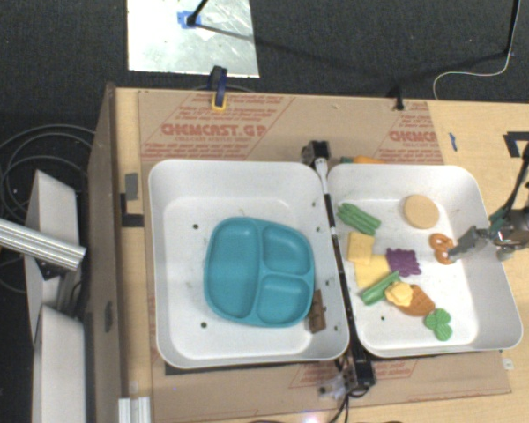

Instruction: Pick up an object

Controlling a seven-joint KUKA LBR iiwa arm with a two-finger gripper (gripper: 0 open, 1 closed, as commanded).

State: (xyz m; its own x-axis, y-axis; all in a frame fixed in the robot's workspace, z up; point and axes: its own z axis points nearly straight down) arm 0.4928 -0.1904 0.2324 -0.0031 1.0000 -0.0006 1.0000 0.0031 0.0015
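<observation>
Reaching stage, judging by pincer (463, 245) low in right bin (498, 320) beside orange pretzel (441, 247); spread or pressed, cannot tell; next, settling over pretzel and closing squarely on it.

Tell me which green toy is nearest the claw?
The small green one in the right bin's front corner. The two long green pieces lie farther left of the claw.

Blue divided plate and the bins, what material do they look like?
Blue divided plate: likely moulded plastic, matte, uniform teal with soft rounded compartment ridges. Left bin and right bin: probably thin formed plastic, smooth white with rounded corners and a slight sheen.
</observation>
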